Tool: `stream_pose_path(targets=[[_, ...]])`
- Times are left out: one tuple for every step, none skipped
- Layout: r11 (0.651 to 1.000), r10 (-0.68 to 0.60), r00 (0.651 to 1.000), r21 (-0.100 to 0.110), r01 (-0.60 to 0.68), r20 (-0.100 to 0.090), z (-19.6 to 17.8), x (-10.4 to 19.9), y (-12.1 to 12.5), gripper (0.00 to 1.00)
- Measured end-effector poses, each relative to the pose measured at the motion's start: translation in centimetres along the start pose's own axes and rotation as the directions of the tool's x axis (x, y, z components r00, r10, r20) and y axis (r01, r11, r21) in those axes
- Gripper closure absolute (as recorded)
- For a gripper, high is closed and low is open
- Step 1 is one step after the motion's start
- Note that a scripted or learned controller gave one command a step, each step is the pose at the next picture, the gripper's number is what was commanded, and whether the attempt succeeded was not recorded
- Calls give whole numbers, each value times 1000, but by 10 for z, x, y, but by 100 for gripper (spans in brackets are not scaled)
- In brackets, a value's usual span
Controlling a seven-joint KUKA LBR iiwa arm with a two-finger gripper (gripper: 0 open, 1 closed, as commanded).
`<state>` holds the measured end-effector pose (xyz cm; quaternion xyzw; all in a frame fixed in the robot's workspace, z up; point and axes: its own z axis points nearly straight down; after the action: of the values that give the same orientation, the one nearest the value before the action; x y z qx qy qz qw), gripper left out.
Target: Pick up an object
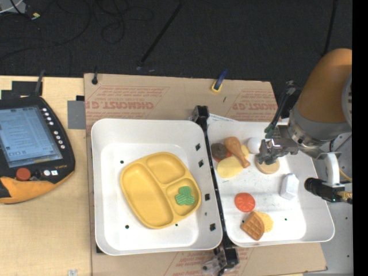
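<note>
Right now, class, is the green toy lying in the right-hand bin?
No. The green toy sits in a compartment of the yellow divided plate, which is in the left bin.

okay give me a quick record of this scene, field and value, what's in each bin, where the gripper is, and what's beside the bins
left bin: yellow divided plate with a green toy in its small compartment
right bin: drumstick, yellow lump, brown piece, red disc, waffle piece, white block, tan disc
gripper: over the right bin's far side, right above the tan disc
grasp: cannot tell
beside bins: tablet controller on the left
</note>
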<state>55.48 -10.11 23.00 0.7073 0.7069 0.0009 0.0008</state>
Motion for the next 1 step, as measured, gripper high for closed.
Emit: stream_pose_path(targets=[[1000,-2,1000,8,2,-2,6,40,-41,100]])
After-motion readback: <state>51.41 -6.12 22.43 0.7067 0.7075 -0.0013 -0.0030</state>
